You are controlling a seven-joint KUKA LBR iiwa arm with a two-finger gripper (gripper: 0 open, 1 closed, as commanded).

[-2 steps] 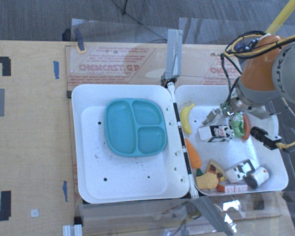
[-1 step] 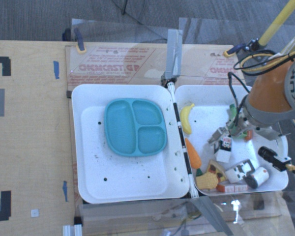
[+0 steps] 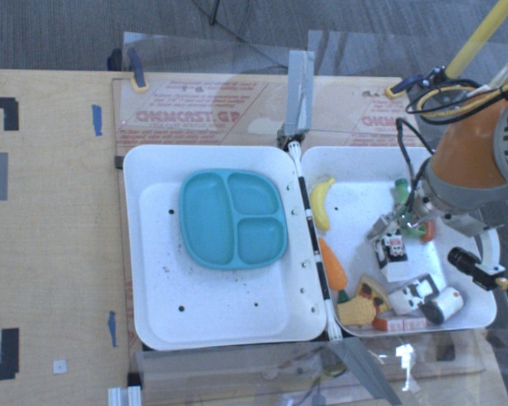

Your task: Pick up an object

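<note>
Camera view, bench seen from above at a slant.

Desk: What is seen, largest first, and how much open room is left?

Caption: A wooden bench [image 3: 51, 227] is shown bearing two shallow white bins side by side, their inner rims touching along a hinged seam. The left bin [image 3: 152, 311] is taken up in its upper middle by a teal divided plate [image 3: 233, 218]; bare floor is left all round it, widest along the near edge and the left wall. The right bin [image 3: 356, 193] is crowded. The grey arm [image 3: 466, 155], orange-banded, is reached in over its right wall, and open floor is seen mainly in the bin's upper left, between the far rim and the toys.

Desk: And the objects to be picked, and the gripper?

Caption: A yellow banana [image 3: 322, 203] is seen curved against the left wall, apart from everything but the rim. Just below it an orange carrot [image 3: 332, 265] is laid along the same wall, its tip pointed towards the near corner. That corner is packed with a yellow toy [image 3: 356, 311], a black-and-white piece [image 3: 419, 293] and a white cylinder [image 3: 444, 303], all close against the near edge. A small green item [image 3: 401, 189] is seen near the far side, just beside the wrist. The gripper [image 3: 400, 231] is held low over the middle of the bin, above a small white piece. Whether it is open or closed cannot be told, and nothing is seen to be grasped.
</note>
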